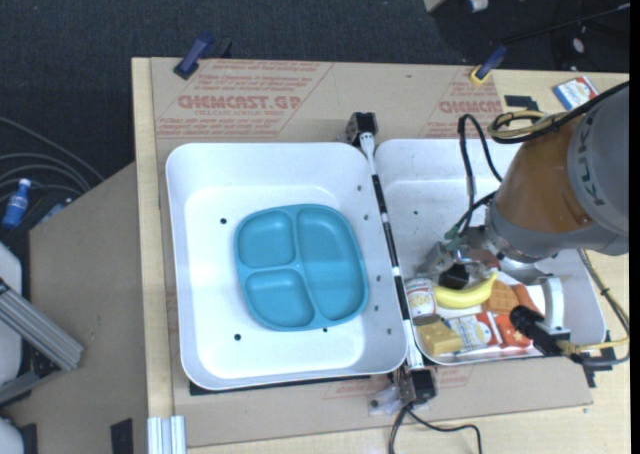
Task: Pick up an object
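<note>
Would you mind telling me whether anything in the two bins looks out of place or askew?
Nothing looks spilled or damaged. The blue divided plate lies flat but turned at a slant in the left bin. In the right bin, the banana and other small items are heaped in the near corner, partly under the arm.

Blue tray in left bin, arm over right bin
</note>
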`<control>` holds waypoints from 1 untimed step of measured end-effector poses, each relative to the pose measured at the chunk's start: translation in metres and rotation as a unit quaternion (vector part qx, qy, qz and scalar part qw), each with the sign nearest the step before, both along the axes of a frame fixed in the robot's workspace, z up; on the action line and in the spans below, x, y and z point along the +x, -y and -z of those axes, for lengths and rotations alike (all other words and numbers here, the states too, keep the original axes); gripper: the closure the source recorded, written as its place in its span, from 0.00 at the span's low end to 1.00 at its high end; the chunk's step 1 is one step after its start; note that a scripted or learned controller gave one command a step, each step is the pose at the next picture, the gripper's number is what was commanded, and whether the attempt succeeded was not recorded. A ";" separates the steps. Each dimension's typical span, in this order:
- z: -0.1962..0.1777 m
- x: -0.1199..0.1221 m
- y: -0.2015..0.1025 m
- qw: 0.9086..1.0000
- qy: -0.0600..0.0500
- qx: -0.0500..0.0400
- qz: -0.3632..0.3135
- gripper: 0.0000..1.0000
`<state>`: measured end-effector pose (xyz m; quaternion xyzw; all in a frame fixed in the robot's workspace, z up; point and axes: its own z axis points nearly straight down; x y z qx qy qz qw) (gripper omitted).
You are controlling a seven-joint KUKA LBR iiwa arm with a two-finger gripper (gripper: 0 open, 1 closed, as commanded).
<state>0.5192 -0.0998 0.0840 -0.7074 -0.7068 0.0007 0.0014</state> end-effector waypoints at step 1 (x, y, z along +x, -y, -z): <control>-0.010 0.001 0.000 1.000 0.001 0.000 0.001 1.00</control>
